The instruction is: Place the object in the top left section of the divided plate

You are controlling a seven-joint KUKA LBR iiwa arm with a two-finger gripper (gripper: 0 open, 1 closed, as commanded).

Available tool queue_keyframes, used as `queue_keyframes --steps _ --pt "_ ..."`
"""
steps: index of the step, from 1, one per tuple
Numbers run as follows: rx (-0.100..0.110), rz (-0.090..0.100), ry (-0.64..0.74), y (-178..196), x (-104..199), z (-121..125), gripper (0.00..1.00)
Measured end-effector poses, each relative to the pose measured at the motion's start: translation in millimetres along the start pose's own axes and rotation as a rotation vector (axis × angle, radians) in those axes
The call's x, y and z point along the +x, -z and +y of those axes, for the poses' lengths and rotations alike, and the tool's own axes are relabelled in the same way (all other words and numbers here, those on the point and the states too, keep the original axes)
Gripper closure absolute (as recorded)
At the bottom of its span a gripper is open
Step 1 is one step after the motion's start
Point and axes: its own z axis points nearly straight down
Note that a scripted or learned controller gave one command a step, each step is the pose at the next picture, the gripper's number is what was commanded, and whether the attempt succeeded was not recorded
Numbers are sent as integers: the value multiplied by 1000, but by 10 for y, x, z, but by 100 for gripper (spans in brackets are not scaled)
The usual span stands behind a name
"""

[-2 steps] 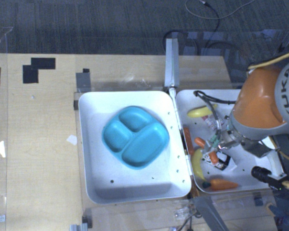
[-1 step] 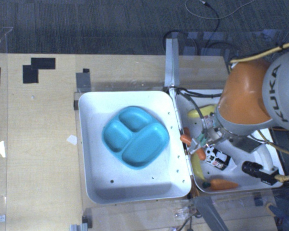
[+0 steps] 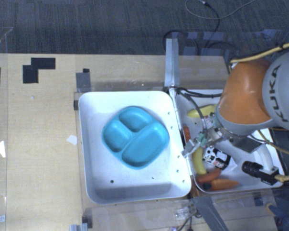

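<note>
The arm (image 3: 251,96) comes in from the right side and bends down over the right bin (image 3: 265,153). Its fat orange band sits high above the bin's middle, and the grey wrist below it leans down and to the left. The end effector (image 3: 197,145) hangs low near the left wall of the right bin, just above the food toys there. It points down and left, toward the wall between the two bins. I cannot tell if it is open or closed, and nothing shows as held in it.

The plate (image 3: 136,136) is blue and has three parts. It lies in the middle of the left bin (image 3: 97,186), turned at a slant. Two small parts sit on its upper left side and one big part sits on its lower right side.

A banana (image 3: 199,162) lies in the right bin by the left wall, right under the end effector. Its long side runs up and down along that wall. A carrot (image 3: 223,184) lies flat near the bin's front edge, with its long side running left to right. Something else yellow (image 3: 201,112) shows near the back of the right bin, partly hidden by the arm.
</note>
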Motion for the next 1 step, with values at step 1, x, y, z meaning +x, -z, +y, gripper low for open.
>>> queue_keyframes --steps 1 --pt "4 2 66 -288 -78 -49 0"
